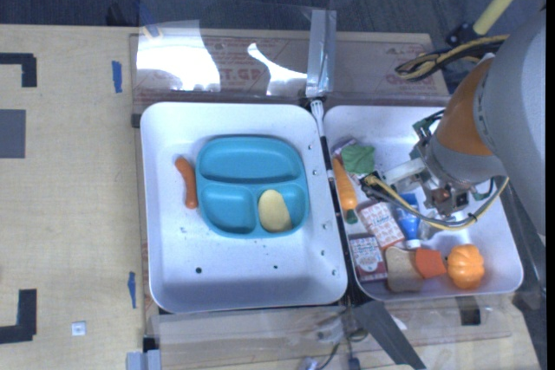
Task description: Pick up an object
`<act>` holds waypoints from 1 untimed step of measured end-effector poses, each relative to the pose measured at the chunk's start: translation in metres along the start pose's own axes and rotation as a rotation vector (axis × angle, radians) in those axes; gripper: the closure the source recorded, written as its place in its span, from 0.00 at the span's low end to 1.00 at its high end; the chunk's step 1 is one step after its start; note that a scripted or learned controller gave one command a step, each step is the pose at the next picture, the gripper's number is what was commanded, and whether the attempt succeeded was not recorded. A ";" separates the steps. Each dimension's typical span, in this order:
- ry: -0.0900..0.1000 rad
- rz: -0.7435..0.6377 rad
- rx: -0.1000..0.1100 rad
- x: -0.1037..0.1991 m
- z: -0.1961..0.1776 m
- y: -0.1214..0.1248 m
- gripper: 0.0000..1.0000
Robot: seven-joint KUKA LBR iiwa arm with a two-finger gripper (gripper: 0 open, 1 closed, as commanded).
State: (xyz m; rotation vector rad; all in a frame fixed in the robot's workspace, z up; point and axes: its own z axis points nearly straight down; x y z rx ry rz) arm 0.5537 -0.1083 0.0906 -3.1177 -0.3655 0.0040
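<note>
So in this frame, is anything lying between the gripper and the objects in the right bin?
Nothing visible does. The gripper sits low in the right bin, directly over the clutter, with the blue bottle and red block just beside it.

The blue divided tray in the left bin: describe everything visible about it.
The blue tray is a rounded rectangle of what looks like smooth plastic, split by raised ridges into one long compartment across the top and two smaller ones below. It lies flat, right side up, near the middle of the left bin. A pale yellow, egg-shaped object sits in its lower right compartment. An orange sausage-like piece lies just off its left edge.
</note>
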 end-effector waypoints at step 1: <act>0.004 0.032 -0.002 0.071 0.004 0.014 0.00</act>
